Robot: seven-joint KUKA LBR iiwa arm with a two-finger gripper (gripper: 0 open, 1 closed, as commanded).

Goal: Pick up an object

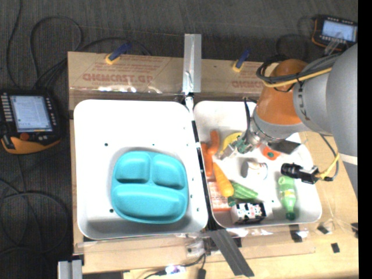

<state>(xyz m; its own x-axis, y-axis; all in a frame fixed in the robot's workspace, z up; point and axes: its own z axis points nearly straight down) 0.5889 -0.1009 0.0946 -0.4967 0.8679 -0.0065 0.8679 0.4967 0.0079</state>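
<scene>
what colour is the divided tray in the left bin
Turquoise blue; the tray shows best in the camera view from above.

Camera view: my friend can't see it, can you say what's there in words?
A grey robot arm reaches from the right over the right white bin, which holds a carrot, a green bottle and other small things. The left bin holds a blue divided tray.

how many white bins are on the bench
2. The left bin holds a blue divided tray; the right bin holds the small items, with the gripper reaching in.
</scene>
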